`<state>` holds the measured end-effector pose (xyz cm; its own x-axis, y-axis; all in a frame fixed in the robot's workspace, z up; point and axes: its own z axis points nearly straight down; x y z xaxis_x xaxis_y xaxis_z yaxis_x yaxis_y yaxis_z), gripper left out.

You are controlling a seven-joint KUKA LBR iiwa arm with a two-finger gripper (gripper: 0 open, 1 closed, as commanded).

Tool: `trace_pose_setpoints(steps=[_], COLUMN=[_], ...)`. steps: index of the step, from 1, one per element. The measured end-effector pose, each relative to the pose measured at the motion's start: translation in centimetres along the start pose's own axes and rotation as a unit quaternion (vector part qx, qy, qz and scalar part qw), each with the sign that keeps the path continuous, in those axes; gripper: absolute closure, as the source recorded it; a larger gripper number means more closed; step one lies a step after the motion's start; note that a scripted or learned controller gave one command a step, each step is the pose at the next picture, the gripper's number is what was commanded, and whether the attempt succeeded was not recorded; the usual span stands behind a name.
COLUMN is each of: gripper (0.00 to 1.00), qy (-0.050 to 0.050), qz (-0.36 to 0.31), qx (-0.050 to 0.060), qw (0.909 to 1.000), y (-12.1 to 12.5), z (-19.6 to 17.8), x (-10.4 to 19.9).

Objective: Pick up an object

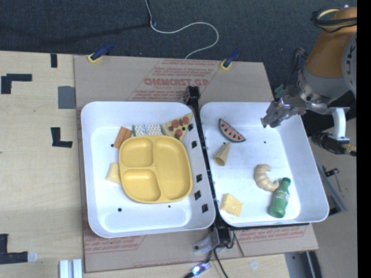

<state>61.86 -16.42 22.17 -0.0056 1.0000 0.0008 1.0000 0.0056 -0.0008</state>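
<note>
Five items in right bin; one yellow plate left; gripper state unclear.

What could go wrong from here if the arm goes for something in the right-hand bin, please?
The croissant and green bottle lie almost touching, so closing on one may knock the other. The gripper hangs close to the right bin's far rim and might clip it while descending.

Pizza slice and patterned piece partly under yellow plate
</note>
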Motion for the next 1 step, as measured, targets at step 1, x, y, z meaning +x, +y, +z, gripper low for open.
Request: trace_pose_setpoints(steps=[1], gripper=[1.00], qy=[0.000], qz=[-0.001], qx=[0.000], qw=[1.0000], y=[0.58], z=[-0.85], x=[5.39])
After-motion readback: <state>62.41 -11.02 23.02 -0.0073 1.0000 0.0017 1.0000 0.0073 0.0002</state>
